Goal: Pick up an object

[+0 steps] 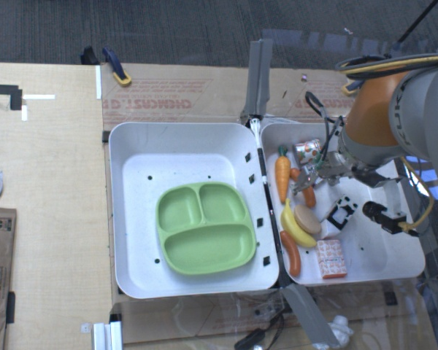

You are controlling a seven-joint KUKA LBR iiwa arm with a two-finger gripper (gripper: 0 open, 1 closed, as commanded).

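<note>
- Nearest the camera, along the bottom edge of the worktop (44,122), lie clear plastic wrapping and some dark brackets below the two bins.
- At the front of the right bin (379,268) sits a small pink-and-white carton (331,259), with a red sausage-shaped toy (291,254) just to its left.
- A yellow banana (296,229) curves beside a round tan piece (307,220) that touches it.
- Further back in the same bin, an orange carrot (282,175) with a green top lies along the left wall, and a small silver can (307,150) rests near the back wall.
- A small black block (343,214) lies near the middle of the right bin's floor.
- The grey arm with its orange band (372,111) reaches in from the right, and the hand (312,177) is low over the cluster just right of the carrot; whether it is clenched or released, I cannot tell.
- The left bin (131,195) holds a green divided plate (206,228) with three compartments, lying flat.
- A blue-and-yellow clamp (117,67) lies on the worktop behind the left bin.
</note>
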